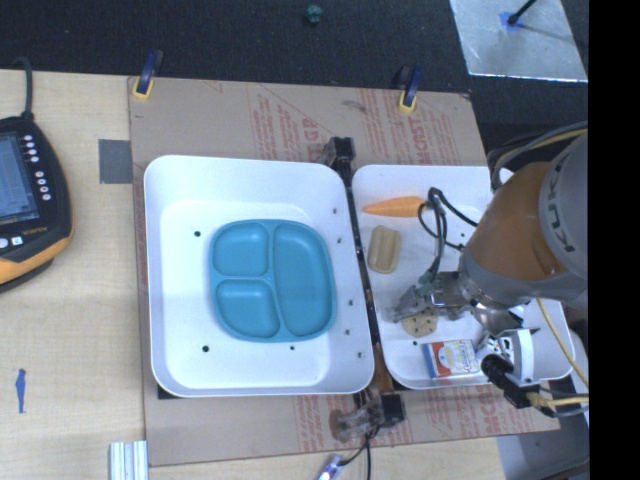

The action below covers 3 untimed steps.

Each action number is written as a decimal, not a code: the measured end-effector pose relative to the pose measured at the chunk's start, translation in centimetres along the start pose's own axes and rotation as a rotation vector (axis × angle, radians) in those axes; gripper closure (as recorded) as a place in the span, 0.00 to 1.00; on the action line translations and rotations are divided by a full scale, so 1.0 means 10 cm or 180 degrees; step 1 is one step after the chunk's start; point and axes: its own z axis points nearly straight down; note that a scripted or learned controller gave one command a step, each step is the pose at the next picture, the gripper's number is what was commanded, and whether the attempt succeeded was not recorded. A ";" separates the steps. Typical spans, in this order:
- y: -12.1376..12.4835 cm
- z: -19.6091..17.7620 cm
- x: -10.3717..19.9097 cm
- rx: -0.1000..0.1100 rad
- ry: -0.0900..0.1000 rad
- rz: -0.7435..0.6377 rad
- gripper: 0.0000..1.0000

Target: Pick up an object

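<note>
Left bin [160, 268]: a blue divided plate [272, 278] is held at its centre. Right bin [378, 298]: an orange carrot [393, 206] is placed at the far end, a tan oblong piece [384, 249] just nearer, a small carton [450, 358] by the near wall. The gripper [420, 303] is lowered over a small tan object [420, 322] (finger state cannot be told).

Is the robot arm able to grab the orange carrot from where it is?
Probably yes. The carrot lies by itself at the far end of the right bin, nothing on top of it, and the gripper is already down in that same bin nearby.
</note>
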 end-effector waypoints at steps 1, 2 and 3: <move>0.02 -0.13 -0.01 -0.0016 0.0001 -0.0008 1.00; 0.02 -0.13 -0.01 -0.0015 -0.0001 -0.0013 0.00; -0.04 0.00 -0.06 0.0003 0.0001 -0.0003 0.00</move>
